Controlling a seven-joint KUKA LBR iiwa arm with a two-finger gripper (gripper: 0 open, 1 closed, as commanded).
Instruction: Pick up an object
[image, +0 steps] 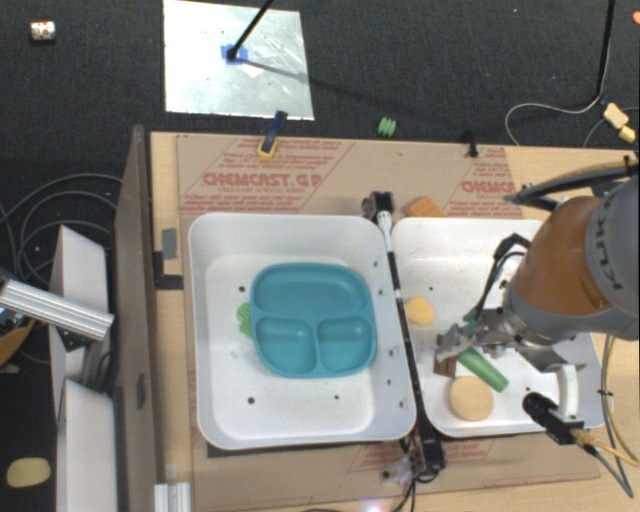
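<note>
My gripper is low inside the right bin, reaching in from the right below the orange-banded wrist. A green cylinder lies slanted right under it, touching or nearly touching the gripper's tip. A small brown piece sits just left of the cylinder. A tan round object rests in front of them near the bin's front wall. A small yellow object lies by the bin's left wall, apart from the gripper.
The left bin holds a teal divided plate with a bit of green peeking from under its left edge. A black rail separates the bins. An orange block lies behind the right bin.
</note>
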